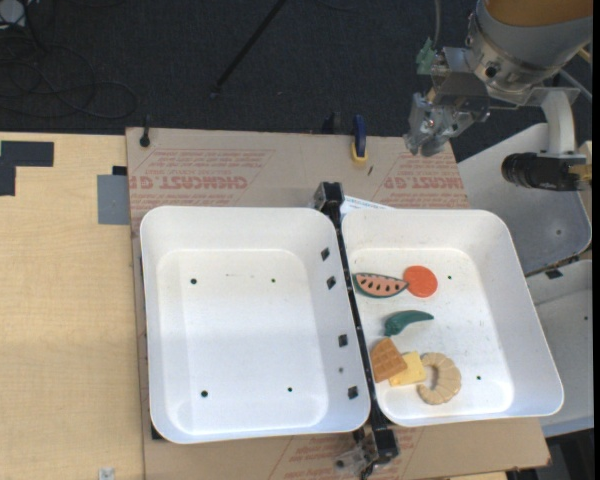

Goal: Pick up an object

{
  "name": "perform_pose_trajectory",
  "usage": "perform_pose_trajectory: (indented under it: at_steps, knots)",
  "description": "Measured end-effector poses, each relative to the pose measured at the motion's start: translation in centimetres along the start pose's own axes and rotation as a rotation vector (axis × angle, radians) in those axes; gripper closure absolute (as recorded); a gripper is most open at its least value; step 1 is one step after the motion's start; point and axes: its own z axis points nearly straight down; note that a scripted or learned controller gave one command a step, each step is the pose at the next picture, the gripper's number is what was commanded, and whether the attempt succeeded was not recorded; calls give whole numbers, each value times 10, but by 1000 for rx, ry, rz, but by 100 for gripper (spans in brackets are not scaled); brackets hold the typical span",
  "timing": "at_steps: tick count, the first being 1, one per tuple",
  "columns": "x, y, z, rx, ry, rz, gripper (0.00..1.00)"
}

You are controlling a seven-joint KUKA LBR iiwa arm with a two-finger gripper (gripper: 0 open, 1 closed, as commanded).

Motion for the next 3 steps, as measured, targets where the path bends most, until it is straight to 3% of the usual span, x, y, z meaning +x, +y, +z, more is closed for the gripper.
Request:
perform_pose_trajectory:
  at_steps: [1, 2, 3]
  knots:
    - [58, 3, 93, 29, 1, -1, 100]
    - [41, 8, 185, 30, -2, 5, 100]
    - [47, 15, 212, 24, -1, 4, 100]
